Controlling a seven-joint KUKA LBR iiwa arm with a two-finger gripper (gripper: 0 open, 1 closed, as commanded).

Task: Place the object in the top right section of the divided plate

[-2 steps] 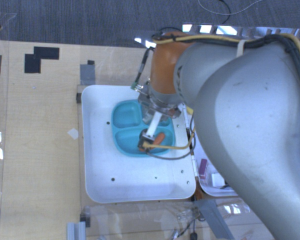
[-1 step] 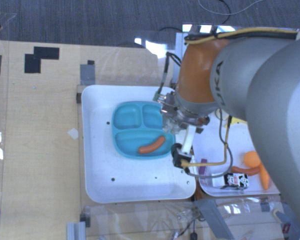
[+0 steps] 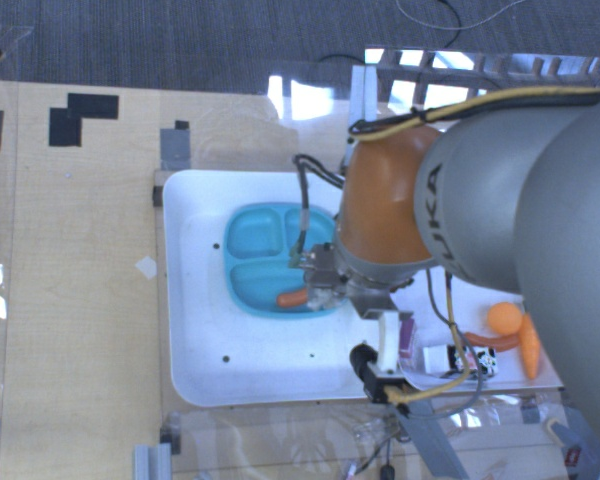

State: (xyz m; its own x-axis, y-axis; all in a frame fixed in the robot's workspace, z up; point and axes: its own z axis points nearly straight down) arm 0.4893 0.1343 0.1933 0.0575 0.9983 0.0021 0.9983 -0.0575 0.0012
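Hand (image 3: 318, 290) over plate (image 3: 255, 258) — carrot (image 3: 292, 299) (orange) beside.

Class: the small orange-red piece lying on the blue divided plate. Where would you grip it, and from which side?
Grip the orange-red piece across its narrow middle, coming from above: it lies flat and elongated in the blue divided plate's lower section. Its right end sits beside the gripper.

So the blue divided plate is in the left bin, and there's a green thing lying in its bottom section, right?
Not quite: the thing lying in the bottom section of the blue divided plate is orange-red, not green. The camera view shows it beside the arm's wrist. The rest holds: the plate sits in the left bin.
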